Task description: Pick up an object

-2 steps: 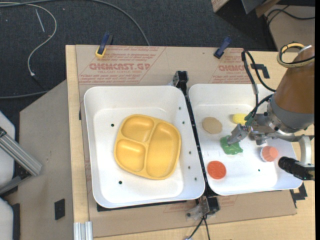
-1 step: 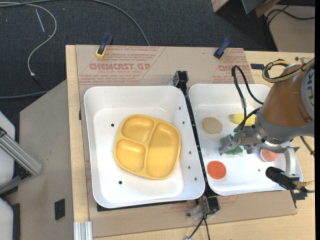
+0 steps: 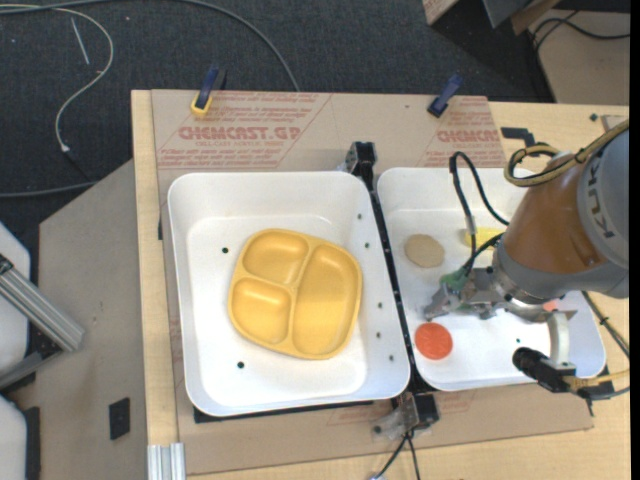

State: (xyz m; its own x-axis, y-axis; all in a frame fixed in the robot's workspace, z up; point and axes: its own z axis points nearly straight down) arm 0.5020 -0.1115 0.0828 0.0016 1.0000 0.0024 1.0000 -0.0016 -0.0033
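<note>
Bench (image 3: 300, 118) – brown cardboard-like top w/ red print, clipped at the far edge by two blue clamps (image 3: 207, 88). On it sit two shallow white bins side by side, touching along the middle seam.

Left bin (image 3: 190, 218) holds a yellow divided plate (image 3: 296, 293) w/ three compartments, lying flat near the bin's centre, well apart from the walls.

Right bin (image 3: 400, 193) has the arm (image 3: 560, 233) over it, reaching in from the right – grey body w/ an orange band above the wrist, black and yellow cables looped over it.

Gripper (image 3: 448, 298) is low over the bin floor near its left-centre; fingers too small and cluttered to read – can't tell if apart or together, nothing clearly between them.

Small items in the right bin: tan round disc (image 3: 424, 251) toward the far-left part, apart from the gripper; red-orange round piece (image 3: 434, 341) just in front of the gripper, near the bin's front-left; a bit of yellow object (image 3: 485, 238) partly hidden behind the arm.
</note>
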